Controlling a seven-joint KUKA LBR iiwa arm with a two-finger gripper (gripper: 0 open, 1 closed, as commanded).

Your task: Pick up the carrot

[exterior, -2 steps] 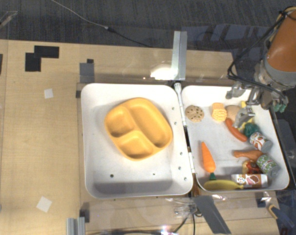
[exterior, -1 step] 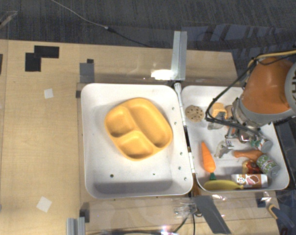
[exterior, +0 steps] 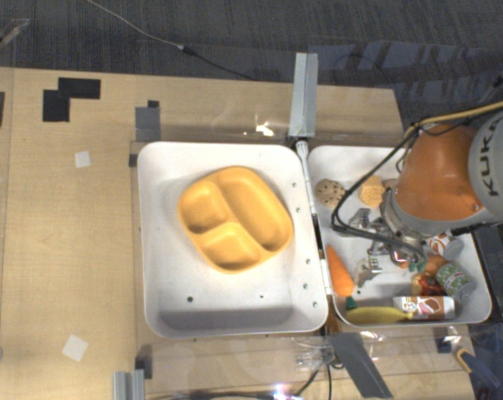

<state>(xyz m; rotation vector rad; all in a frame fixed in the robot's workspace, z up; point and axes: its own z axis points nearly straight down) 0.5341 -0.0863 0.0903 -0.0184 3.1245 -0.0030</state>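
The carrot (exterior: 341, 274), orange and tapered, lies in the right bin (exterior: 351, 167) along its left wall, near the front corner, with its thin end pointing to the back. My gripper (exterior: 371, 262) hangs low in the same bin, just right of the carrot and close to it. Nothing shows the carrot in its grasp. The arm's orange band (exterior: 435, 182) sits above and to the right and hides part of the bin floor.
The left bin (exterior: 151, 223) holds a yellow divided plate (exterior: 233, 217). In the right bin are two round cookies (exterior: 328, 192) (exterior: 371, 192), a banana (exterior: 376, 315) along the front wall, a sauce bottle (exterior: 428, 307) and a small can (exterior: 454, 280). A metal divider (exterior: 302, 98) stands behind the bins.
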